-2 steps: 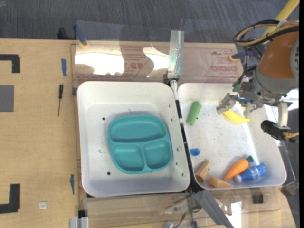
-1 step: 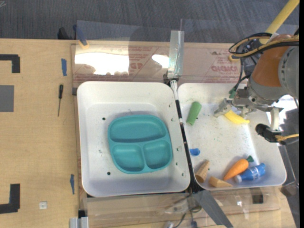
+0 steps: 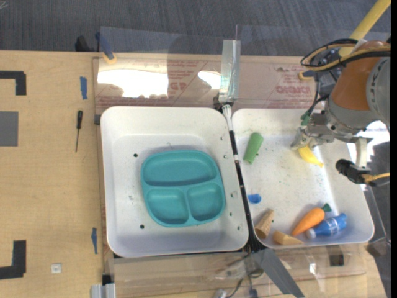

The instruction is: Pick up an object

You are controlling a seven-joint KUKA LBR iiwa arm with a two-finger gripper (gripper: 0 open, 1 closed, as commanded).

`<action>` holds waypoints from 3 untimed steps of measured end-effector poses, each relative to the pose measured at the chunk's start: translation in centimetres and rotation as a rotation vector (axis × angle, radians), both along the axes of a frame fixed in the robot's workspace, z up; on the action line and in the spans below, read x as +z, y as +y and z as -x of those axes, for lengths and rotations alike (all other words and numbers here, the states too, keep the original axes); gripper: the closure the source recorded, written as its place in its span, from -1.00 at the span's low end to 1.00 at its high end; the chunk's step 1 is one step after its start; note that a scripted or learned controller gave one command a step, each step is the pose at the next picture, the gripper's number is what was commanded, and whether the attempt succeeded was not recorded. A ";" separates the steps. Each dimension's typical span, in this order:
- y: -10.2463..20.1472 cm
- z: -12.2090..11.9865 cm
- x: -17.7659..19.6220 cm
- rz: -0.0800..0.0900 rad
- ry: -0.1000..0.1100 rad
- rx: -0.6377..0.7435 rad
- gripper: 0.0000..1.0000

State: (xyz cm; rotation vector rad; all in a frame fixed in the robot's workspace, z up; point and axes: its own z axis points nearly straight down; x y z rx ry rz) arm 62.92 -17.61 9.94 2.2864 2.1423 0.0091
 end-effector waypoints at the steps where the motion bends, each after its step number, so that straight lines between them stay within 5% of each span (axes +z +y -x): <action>1: 1.1 4.6 12.0 0.002 -0.004 0.060 1.00; 2: 1.0 9.1 11.7 -0.002 0.010 0.130 1.00; 3: -0.6 11.7 15.0 -0.001 0.007 -0.096 1.00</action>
